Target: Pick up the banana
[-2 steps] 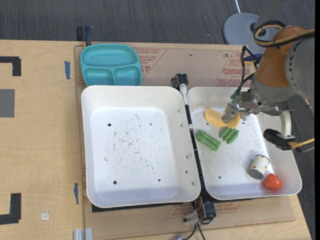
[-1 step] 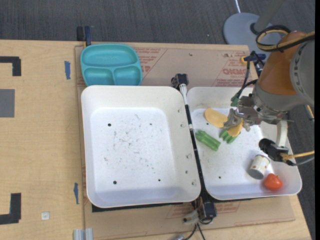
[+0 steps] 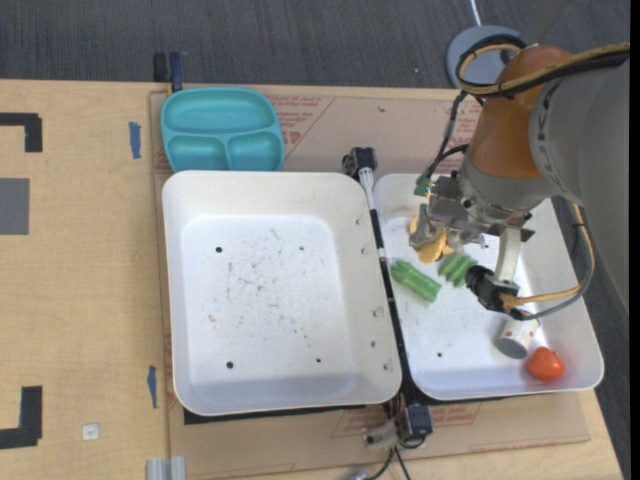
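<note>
- The hand [image 3: 440,230] hangs low in the far left part of the right bin [image 3: 575,368], under the orange band of the arm [image 3: 520,118]; whether it is spread or closed I cannot tell, since the wrist covers it from above.
- The banana [image 3: 431,248] is a small yellow shape just under the hand, near the bin's left wall; touching or just apart, I cannot say.
- Close by lie a green pod-like piece [image 3: 415,280] nearer and to the left, a second green piece [image 3: 455,269] just right of the banana, a grey cylinder [image 3: 514,339] and a red-orange tomato-like ball [image 3: 546,365] in the near right corner.
- The left bin [image 3: 180,268] sits alongside; a teal divided tray [image 3: 222,128] rests on the tabletop [image 3: 80,268] beyond it.
- The step looks like the descent or the closing on the banana; the grasp is not confirmed.
- Next calls for a firm closing on the yellow piece alone, clear of the green neighbour, then a straight lift.
</note>
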`<state>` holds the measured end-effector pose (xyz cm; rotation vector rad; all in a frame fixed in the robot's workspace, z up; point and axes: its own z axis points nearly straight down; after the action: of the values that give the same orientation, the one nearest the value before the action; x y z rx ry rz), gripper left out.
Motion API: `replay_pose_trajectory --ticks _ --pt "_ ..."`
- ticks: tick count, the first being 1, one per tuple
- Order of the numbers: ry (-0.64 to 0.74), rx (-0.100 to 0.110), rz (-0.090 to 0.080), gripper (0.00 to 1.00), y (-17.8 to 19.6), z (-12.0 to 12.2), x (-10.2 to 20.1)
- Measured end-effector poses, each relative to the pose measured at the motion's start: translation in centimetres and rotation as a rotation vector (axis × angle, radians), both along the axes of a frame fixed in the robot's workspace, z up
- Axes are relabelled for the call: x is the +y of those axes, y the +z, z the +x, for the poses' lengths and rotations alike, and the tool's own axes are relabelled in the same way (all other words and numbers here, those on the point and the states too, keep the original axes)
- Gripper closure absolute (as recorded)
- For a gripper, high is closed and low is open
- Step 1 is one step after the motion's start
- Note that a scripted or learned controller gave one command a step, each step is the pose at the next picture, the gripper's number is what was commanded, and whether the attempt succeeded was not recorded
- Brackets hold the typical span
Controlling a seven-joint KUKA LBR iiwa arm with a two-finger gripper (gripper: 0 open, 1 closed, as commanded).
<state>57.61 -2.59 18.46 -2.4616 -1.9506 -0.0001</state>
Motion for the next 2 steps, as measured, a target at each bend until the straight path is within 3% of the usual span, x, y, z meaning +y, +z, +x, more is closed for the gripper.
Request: replay_pose_trajectory --ticks 1,2 --pt "-0.05 0.003 0.001 1.0 -0.03 -1.14 8.42" --pt "-0.052 0.002 0.0 0.0 -0.01 -1.13 8.34"
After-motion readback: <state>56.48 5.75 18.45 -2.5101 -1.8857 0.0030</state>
